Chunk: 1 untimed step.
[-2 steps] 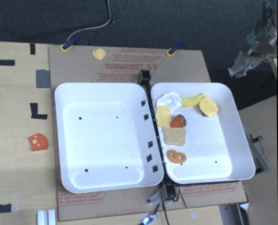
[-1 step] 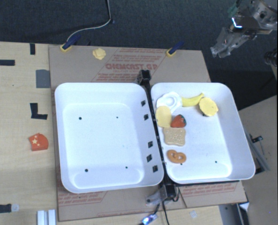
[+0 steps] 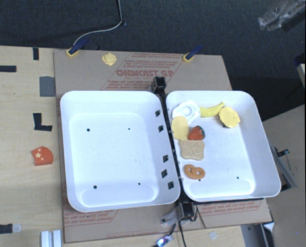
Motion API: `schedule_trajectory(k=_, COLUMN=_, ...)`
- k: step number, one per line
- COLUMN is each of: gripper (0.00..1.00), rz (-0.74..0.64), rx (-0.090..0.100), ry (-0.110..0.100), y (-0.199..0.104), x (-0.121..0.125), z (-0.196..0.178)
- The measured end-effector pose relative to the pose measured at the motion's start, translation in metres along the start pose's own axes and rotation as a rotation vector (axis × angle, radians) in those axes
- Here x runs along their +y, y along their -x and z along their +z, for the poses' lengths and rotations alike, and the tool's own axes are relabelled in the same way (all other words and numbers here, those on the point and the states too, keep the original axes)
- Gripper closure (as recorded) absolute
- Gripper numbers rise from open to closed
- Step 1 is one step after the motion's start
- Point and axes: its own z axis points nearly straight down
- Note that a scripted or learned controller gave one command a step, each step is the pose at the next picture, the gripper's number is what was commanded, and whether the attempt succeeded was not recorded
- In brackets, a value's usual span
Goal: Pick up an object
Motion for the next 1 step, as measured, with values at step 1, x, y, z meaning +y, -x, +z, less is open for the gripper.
schedule_trajectory(k=1, gripper=1.00, rz=0.003, rx=0.000, ry=-0.006, y=0.0729, x=-0.0028, z=0.0039)
